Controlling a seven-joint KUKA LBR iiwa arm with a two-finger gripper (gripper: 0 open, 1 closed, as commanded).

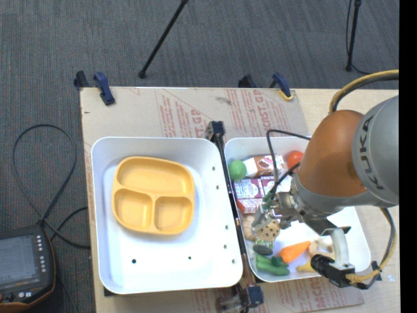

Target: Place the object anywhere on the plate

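Observation:
A yellow three-compartment plate [155, 194] lies in the left white bin [124, 266]. The right bin [251, 142] holds several toy foods: a green ball [237, 169], red-and-white packets [251, 191], a red tomato-like piece [294, 156], a beige spotted cube [266, 229], a dark grey lump [264, 247], a green pepper-like piece [272, 265] and an orange carrot [294, 250]. My gripper [272, 208] hangs low over the right bin, just above the spotted cube and beside the packets. The arm's orange band covers the bin's right half.
A black divider bar [226, 175] runs between the two bins. Blue clamps [103, 87] sit at the board's back edge. A tablet [23, 266] lies on the floor at lower left, and tripod legs [166, 31] cross the carpet behind.

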